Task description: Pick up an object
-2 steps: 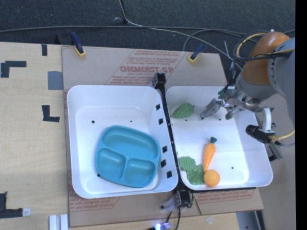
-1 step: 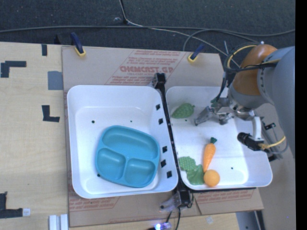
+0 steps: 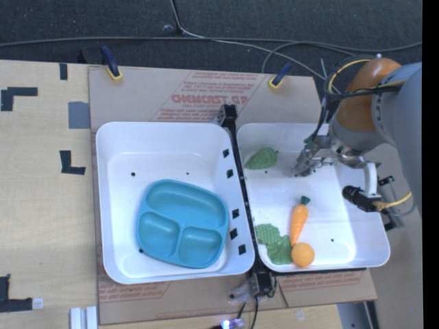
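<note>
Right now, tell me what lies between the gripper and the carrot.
Bare white floor of the right bin, seen in the camera view. The gripper sits above the carrot, apart from it.

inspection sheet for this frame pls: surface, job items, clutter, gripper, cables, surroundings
Surface: two white bins side by side on a cardboard sheet, left bin, right bin.
Job's things: right bin holds a carrot, an orange ball, a green leafy piece at the front and a pale green leaf at the back.
Clutter: blue divided tray in the left bin.
Gripper: gripper low over the back of the right bin, right of the pale green leaf; nothing seen between its fingers.
Cables: black cable across the dark floor; thin cables loop by the wrist.
Surroundings: two clamps on the cardboard's back edge; black tape marks on the wooden bench.
</note>
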Robot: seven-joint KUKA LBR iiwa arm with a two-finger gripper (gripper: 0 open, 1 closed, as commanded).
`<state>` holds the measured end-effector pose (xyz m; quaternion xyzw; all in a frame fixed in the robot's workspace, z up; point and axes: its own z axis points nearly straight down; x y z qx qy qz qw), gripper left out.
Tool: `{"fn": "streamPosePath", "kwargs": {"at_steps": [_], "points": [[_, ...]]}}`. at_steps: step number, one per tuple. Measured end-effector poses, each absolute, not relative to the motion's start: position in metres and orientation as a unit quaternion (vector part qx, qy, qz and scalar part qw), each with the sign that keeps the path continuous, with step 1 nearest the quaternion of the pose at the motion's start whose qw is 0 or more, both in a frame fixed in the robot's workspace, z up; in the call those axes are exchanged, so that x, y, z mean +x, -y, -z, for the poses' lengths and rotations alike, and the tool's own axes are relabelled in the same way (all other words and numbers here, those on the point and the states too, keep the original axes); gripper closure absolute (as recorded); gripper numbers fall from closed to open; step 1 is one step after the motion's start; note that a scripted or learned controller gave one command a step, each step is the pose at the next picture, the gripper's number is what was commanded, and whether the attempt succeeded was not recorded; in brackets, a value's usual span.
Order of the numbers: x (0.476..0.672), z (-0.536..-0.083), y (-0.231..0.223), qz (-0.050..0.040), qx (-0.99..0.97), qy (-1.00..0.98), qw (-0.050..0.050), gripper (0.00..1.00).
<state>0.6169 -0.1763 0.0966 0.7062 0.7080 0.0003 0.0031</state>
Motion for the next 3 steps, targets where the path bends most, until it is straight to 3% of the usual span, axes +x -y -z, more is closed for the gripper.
{"fn": "streamPosePath", "kwargs": {"at_steps": [1,3], "points": [[0.607,-0.147,0.177,-0.0008,0.707,-0.707,0.001,1.0],[0.621,-0.256,0.158,-0.0017,0.706,-0.708,0.002,1.0]]}}
